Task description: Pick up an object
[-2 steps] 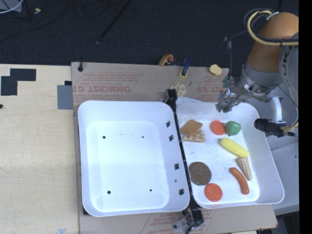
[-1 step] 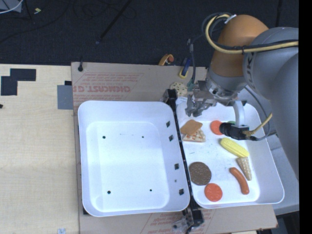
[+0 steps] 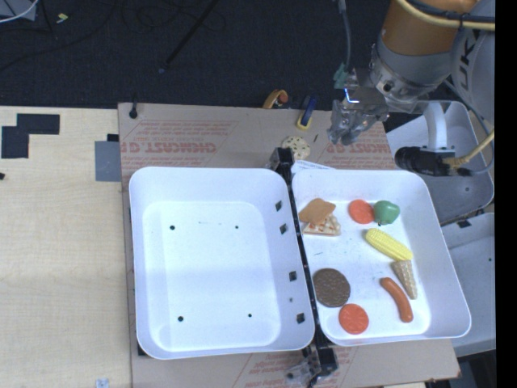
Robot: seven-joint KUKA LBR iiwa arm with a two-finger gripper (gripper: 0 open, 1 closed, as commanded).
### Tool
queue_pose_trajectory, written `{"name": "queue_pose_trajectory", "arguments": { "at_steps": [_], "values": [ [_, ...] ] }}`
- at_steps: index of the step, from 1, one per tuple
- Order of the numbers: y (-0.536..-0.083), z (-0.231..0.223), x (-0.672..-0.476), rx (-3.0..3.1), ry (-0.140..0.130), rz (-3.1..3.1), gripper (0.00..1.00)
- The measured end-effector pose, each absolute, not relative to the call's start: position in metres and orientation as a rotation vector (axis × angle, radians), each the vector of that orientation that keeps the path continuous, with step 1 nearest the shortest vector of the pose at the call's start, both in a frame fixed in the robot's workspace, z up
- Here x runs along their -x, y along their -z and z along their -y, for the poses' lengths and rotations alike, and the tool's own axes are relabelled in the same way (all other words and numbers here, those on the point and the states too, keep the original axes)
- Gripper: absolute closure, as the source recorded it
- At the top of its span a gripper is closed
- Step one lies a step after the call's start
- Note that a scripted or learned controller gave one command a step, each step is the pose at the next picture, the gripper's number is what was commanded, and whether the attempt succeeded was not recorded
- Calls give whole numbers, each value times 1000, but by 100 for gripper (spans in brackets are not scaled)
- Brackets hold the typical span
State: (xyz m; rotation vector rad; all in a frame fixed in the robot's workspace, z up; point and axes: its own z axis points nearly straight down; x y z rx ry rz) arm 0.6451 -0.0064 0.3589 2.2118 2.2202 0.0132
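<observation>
Hovering above the cardboard behind the right bin (image 3: 440,217), the gripper (image 3: 349,129) is carrying nothing, and I cannot tell how it is set. To do this well it should be dropping onto a well-separated piece, such as the brown cookie (image 3: 331,287) or the orange disc (image 3: 353,319), rather than the crowded tomato (image 3: 361,211) and green pepper (image 3: 388,212).
</observation>
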Motion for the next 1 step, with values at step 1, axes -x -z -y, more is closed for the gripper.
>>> {"name": "queue_pose_trajectory", "arguments": {
  "at_steps": [1],
  "values": [
    [-418,-104,-644,-2208,-10,-2234,100]
  ]
}}
